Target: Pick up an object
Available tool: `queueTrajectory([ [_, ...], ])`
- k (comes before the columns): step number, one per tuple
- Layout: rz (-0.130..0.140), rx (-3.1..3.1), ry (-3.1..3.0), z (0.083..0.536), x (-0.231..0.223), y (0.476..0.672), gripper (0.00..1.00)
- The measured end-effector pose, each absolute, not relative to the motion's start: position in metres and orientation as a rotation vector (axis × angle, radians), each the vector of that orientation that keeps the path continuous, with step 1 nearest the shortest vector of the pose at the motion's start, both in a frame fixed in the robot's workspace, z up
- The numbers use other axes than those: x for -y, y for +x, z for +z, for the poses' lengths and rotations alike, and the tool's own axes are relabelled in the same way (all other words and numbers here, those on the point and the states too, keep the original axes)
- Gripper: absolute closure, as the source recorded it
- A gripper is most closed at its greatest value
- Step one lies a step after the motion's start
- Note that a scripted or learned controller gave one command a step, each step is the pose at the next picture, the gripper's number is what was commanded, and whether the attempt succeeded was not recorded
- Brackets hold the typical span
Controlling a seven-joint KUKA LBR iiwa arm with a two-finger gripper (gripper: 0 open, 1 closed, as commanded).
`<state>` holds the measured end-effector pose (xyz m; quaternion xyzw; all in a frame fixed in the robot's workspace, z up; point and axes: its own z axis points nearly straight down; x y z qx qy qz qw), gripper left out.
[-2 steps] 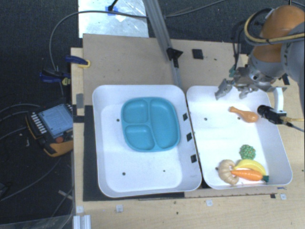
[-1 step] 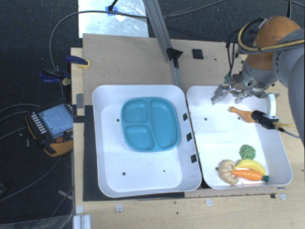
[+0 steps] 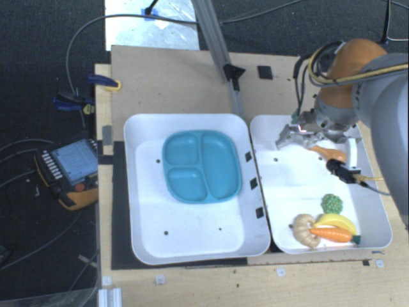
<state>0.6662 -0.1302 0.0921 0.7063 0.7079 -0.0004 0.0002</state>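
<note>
Camera view: the gripper [image 3: 295, 135] is hovering over the far edge of the right bin [image 3: 281, 190]; whether it is gripping cannot be told. Toy food is lying at that bin's near right corner: carrot [image 3: 332, 234], banana [image 3: 339, 221], broccoli [image 3: 331, 203].

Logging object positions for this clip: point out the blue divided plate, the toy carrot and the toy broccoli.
blue divided plate [image 3: 202, 166]: camera view, central ridge between compartments.
toy carrot [image 3: 332, 234]: camera view, middle of orange body.
toy broccoli [image 3: 331, 203]: camera view, green head.
</note>
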Motion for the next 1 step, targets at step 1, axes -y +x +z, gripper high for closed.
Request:
queueTrajectory([
  [1,0.004,-2.221,2.215,0.1063,0.1305,0.6679,1.0],
])
